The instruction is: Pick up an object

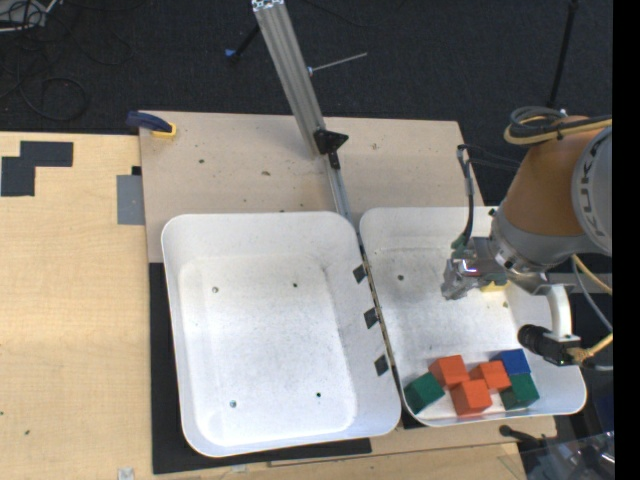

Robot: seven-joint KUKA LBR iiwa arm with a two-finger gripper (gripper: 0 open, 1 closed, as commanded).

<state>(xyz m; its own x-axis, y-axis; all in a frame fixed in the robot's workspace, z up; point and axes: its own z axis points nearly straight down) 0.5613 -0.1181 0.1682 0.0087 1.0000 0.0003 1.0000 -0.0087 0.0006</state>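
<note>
The gripper (462,276) hung over the right bin (420,238), whether its fingers were open or closed I could not tell, while orange blocks (470,383), green blocks (424,392) and a blue block (513,360) lay clustered well apart in that bin's near corner.

Grey arm (600,193) with broad orange band, looped cables, small metallic gripper (460,276).
</note>
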